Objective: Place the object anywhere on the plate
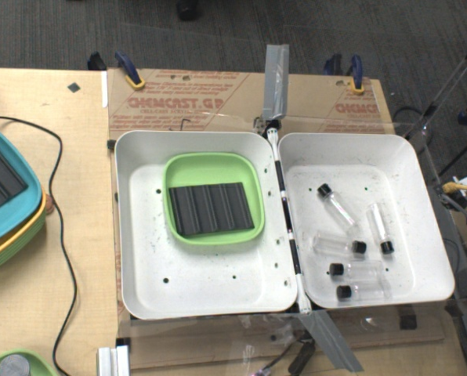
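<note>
**Vials in the right bin, plate in the left**

Grey tape at the bench's front edge is nearest us, slanting out from under the seam between the two bins. Just above it we come to the right bin, and that's where the objects are: five clear vials with black caps, all lying flat on the white floor.

One vial lies apart toward the back, cap pointing up-left. A second sits to its right, cap toward us. A third lies crosswise near the middle, faint against the white, its cap on the right. Two more are at the front: one with its cap on the left, and the closest just below it, near the front wall. None of them touches the plate.

Over to the left bin now. The green plate sits in its back half, nearer the seam than the left wall, and a dark ridged mat covers most of it.

Behind the bins we see cardboard held by two blue clamps, and a tape strip rising from the seam. Far left, a teal tub with a black cable looping past it.

As for the pincer, we can't tell whether it is wide or narrow.
</note>
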### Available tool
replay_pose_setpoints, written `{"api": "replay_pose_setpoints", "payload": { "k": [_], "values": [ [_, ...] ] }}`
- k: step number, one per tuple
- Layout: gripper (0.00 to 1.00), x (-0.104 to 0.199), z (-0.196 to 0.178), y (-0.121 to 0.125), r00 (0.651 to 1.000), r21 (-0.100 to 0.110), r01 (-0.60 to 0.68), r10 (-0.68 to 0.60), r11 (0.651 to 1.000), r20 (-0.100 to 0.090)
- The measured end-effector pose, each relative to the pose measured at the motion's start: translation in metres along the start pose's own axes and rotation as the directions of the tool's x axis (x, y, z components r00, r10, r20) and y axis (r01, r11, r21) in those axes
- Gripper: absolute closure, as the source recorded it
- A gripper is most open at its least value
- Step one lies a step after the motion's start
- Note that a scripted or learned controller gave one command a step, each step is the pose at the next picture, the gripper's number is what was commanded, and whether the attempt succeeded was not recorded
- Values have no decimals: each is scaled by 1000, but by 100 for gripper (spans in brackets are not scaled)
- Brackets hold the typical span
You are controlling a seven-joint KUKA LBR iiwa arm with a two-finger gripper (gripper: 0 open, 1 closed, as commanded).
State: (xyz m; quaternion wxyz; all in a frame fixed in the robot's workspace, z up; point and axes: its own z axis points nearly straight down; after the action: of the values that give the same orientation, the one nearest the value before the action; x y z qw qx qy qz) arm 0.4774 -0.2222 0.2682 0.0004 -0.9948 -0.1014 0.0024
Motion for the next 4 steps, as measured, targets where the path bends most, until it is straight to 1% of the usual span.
{"api": "replay_pose_setpoints", "payload": {
  "k": [1, 2, 3, 4],
  "values": [
    [0, 0, -17, 0, 1000, 0, 1, -1, 1000, 0],
    [0, 0, -16, 0, 1000, 0, 1, -1, 1000, 1],
    [0, 0, 11, 0, 1000, 1, -4, 4, 1000, 2],
    [0, 0, 22, 0, 1000, 2, -4, 4, 1000, 2]
  ]
}}
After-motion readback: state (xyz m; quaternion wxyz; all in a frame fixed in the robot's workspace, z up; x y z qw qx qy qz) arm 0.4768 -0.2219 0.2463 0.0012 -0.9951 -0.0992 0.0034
